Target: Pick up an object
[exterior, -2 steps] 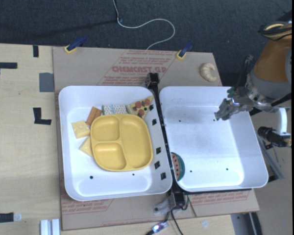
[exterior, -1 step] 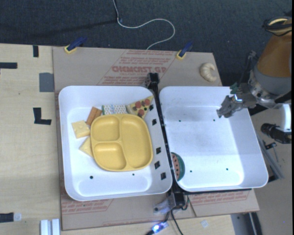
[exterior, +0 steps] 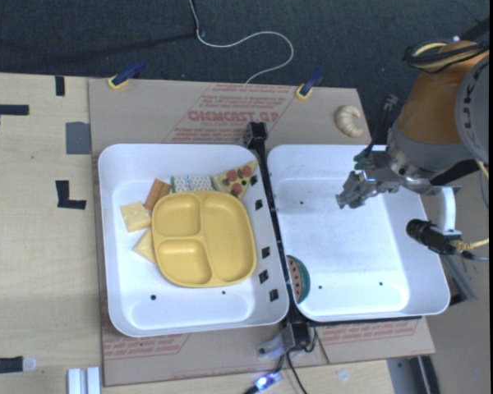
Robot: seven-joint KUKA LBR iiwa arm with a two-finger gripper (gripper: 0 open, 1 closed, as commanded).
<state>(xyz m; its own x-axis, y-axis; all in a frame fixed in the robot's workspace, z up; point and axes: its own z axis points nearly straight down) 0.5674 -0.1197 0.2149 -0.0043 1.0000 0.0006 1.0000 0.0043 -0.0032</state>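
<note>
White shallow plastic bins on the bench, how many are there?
2: the left white bin holds a yellow divided plate; the right white bin lies beneath the gripper.

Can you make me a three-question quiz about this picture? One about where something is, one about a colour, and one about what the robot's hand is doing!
1. Where is the divided plate?
A. In the left bin
B. In the right bin
C. On the cardboard outside the bins

2. What colour is the divided plate?
A. Blue
B. Yellow
C. Red

3. What is the gripper doing?
A. Lifting the plate
B. Resting on the floor
C. Hanging over the right bin with nothing between its fingers

Answers:
1. A, the plate lies in the left bin, on top of small food-like pieces.
2. B, it is pale yellow all over.
3. C, the gripper is above the right bin's upper part, holding nothing.
</note>
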